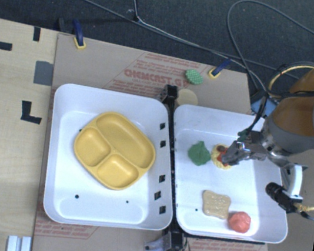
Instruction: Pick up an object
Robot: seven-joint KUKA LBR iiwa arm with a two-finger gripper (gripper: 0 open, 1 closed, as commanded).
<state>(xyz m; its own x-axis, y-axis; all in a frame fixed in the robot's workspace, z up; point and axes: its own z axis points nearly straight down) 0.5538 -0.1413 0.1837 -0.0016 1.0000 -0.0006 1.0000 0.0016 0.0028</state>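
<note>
Right bin on counter: tool directly over yellow-red toy, green piece to its left; finger state indeterminate.

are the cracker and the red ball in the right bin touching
Apart. The camera view shows a strip of white bin floor between the cracker and the red ball.

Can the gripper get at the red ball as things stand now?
Probably yes. The red ball lies open near the front of the right bin, with only the beige toast beside it on one side. The gripper is low in the same bin, over a small yellow piece.
</note>
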